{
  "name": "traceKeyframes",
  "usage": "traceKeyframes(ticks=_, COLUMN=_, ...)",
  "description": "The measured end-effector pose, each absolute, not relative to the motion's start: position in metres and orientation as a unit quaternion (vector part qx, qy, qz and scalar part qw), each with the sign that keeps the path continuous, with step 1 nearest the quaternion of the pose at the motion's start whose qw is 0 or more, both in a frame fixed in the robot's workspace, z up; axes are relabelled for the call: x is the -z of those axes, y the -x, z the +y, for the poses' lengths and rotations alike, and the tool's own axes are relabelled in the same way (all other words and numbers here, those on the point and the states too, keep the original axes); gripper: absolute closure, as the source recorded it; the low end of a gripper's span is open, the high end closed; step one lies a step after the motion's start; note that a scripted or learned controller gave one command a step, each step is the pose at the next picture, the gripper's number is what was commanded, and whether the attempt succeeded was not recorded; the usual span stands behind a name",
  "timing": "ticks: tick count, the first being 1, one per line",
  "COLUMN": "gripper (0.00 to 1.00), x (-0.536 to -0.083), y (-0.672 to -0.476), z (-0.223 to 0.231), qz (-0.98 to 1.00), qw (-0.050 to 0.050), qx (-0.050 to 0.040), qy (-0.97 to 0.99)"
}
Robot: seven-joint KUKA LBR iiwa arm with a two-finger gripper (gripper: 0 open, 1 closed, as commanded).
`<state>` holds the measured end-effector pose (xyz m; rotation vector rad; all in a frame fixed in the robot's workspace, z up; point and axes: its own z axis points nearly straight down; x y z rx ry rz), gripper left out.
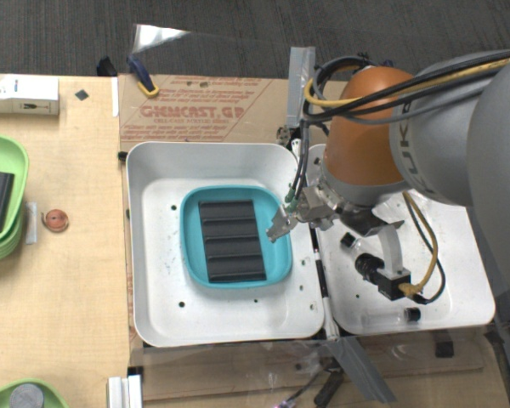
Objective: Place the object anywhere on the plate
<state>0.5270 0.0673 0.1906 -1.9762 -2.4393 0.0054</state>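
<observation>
Left shallow white bin (153,253): landmark. Inside it, slightly right of centre, a teal rounded-square plastic plate (189,245). Lying flat on that plate, a black ribbed rectangular block (230,240), long side running up and down the view. The jaws (282,225) of the grey arm with orange band (365,138) sit at the plate's right rim, near the bin's right wall, above the block's right edge; spread or pressed together: cannot tell. Right of this bin, a second shallow white bin (459,296).
</observation>
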Motion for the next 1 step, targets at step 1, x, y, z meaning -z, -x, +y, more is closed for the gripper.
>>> traceKeyframes(ticks=1, gripper=0.0, x=-0.2073, y=-0.5304, z=0.0207, qz=-0.773, qw=0.0, qx=-0.0009, qy=0.634)
